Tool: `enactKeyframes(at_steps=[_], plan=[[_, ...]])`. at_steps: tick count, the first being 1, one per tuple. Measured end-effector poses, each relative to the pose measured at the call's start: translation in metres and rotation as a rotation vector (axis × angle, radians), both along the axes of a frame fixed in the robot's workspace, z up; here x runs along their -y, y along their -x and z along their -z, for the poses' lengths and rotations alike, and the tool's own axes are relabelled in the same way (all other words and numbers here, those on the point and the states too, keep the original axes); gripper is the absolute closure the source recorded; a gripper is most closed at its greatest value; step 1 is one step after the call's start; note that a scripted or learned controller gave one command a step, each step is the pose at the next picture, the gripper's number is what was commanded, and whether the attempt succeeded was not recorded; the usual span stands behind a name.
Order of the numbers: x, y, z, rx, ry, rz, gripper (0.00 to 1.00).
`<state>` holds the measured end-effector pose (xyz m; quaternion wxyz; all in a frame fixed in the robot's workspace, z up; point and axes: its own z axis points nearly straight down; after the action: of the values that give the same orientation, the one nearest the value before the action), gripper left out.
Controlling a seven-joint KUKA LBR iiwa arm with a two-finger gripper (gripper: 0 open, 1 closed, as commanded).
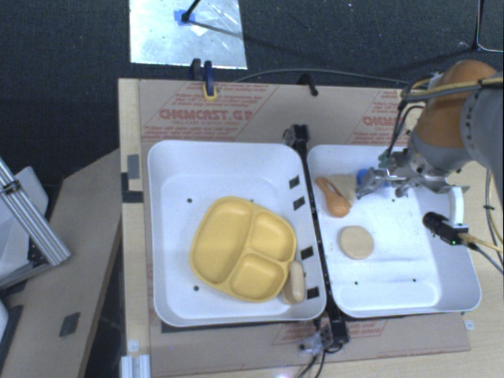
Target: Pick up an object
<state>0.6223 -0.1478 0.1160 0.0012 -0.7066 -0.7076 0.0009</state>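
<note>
- Fingers: can't tell how they stand; gripper (376, 181) is blurred, low in the right bin (449, 290), nothing seen held.
- Carrot (334, 196) just left of it; round biscuit (357, 242) nearer the front.
- Left bin (169, 235): yellow tray (244, 248), bread roll (295, 282).
- Step, likely: approach. Next: settle over carrot, then grip.

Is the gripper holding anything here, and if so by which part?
Cannot be told: the gripper hovers over the right bin, apart from the carrot-shaped piece and round disc.
</note>
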Motion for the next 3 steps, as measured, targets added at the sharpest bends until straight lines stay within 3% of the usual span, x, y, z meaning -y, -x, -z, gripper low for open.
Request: enactKeyframes(at_steps=[1,2,3], plan=[[0.000,-0.003,0.026,0.008,-0.001,0.000,0.00],[0.001,-0.005,0.015,0.016,0.003,-0.001,1.00],[-0.003,-0.015,-0.044,0.012,0.002,-0.003,1.00]])
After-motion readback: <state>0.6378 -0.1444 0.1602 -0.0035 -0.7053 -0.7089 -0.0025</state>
